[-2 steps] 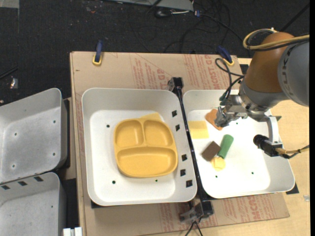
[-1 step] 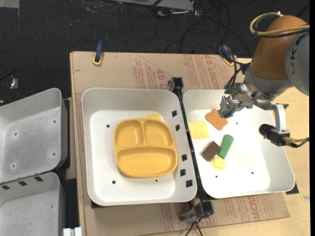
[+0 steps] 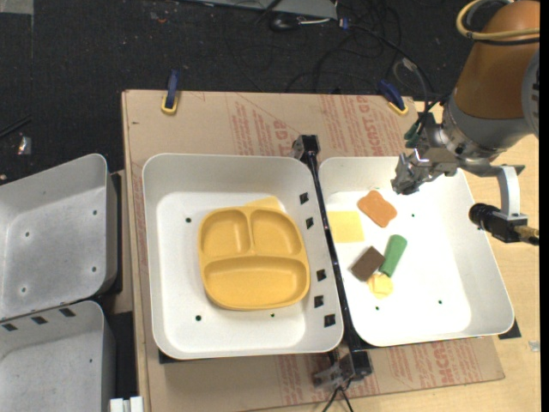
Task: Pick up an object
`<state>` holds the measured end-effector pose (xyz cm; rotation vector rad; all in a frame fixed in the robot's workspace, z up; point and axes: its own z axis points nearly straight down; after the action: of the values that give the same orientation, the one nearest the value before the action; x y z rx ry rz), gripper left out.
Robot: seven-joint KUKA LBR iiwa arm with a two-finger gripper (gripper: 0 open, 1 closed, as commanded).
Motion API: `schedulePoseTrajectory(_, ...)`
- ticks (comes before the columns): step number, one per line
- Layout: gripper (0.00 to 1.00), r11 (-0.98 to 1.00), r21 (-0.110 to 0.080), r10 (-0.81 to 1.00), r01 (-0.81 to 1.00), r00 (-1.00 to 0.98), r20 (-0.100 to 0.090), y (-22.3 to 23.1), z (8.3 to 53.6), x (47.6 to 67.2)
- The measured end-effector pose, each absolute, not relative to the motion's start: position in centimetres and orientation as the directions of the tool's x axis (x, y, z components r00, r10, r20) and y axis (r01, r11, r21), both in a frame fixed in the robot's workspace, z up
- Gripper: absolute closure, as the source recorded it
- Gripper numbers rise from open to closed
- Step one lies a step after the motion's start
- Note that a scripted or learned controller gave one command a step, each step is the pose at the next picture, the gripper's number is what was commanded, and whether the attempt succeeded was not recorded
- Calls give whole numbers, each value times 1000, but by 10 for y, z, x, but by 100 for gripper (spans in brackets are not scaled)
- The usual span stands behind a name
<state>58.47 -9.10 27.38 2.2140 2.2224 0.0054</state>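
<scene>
Above the right bin [image 3: 480, 307], the end effector [image 3: 406, 184] hovers near an orange block [image 3: 377, 208]; its state is unclear.

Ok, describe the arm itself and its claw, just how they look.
The arm is a thick rounded body, orange-brown in this light with a yellowish rim at its upper end, turning to grey metal near the wrist. The claw is a small dark, boxy assembly with cables running alongside it. A grey bracket and black fitting jut out to the arm's side.

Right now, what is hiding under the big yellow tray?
A pale yellow flat piece peeks out from behind the tray's far edge, in the left bin. How far it reaches underneath is covered, as is anything else there.
</scene>
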Motion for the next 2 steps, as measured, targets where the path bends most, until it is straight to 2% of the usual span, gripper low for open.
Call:
schedulePoseTrajectory(1,100,8,2,1000,1000,-8,1,-32,269,595)
schedulePoseTrajectory(2,100,6,1,1000,1000,-6,0,9,256,614)
